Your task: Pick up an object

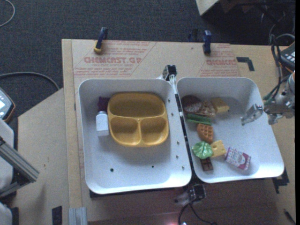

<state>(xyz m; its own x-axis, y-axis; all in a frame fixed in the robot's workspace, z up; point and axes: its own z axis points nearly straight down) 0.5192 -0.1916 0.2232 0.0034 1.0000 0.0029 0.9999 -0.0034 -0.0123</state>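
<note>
Your gripper (pixel 253 114) hangs over the right side of the right bin (pixel 262 146), its metal fingers spread apart with nothing between them. Below and left of it lie your candidates: a pink carton (pixel 237 159), a cheese wedge (pixel 218 148), a green leafy piece (pixel 202 149), a waffle (pixel 205 132) and more toy food. In the left bin (pixel 93 168), a yellow divided tray (pixel 138 119) sits beside a small white bottle (pixel 102 123).

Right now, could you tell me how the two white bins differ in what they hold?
The left bin holds a yellow divided tray, with a small white bottle beside it. The right bin holds many small toy foods along its left side, such as a waffle. The claw hangs over the right bin. Both are shallow and white.
</note>
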